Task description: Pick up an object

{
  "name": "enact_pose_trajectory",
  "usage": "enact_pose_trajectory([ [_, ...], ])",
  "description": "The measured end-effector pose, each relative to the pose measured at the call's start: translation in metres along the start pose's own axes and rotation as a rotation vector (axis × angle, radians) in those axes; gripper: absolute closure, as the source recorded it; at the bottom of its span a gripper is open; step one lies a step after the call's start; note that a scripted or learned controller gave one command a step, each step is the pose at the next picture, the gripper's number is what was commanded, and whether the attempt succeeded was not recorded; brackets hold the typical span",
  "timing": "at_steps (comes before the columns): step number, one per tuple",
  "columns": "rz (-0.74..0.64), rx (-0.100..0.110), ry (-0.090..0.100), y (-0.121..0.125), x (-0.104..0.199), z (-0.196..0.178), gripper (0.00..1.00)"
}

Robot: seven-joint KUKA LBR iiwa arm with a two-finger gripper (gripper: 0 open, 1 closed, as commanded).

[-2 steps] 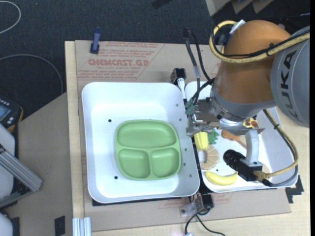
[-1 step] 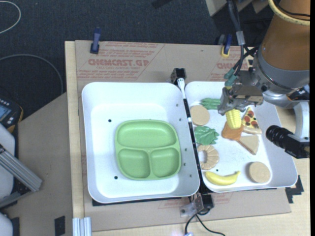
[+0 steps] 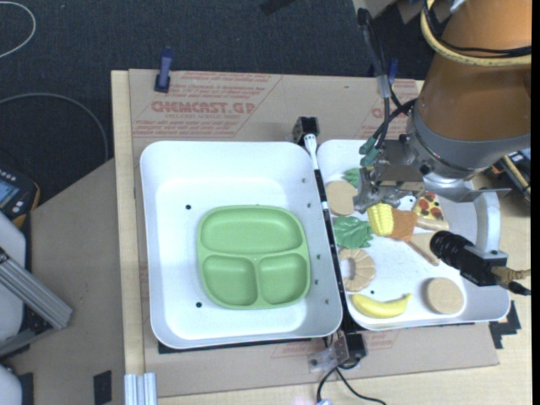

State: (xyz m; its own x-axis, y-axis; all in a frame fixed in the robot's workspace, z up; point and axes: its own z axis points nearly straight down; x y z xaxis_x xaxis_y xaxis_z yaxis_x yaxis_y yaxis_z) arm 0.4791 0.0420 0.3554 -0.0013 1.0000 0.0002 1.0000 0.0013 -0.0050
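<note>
the arm [image 3: 477, 74] reaches in from the right of the camera view, its broad orange band uppermost and the grey wrist section just beneath it, pointing steeply downward. the end effector [image 3: 377, 194] hangs low at the left end of the wrist, a dark metal assembly with cables running up along it. its tip is too cluttered to read.
</note>
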Motion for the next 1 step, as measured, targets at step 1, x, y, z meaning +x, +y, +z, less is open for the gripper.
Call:
enact_pose_trajectory([
  [1,0.003,0.002,0.0,0.0064,-0.0039,0.0613,1.0],
])
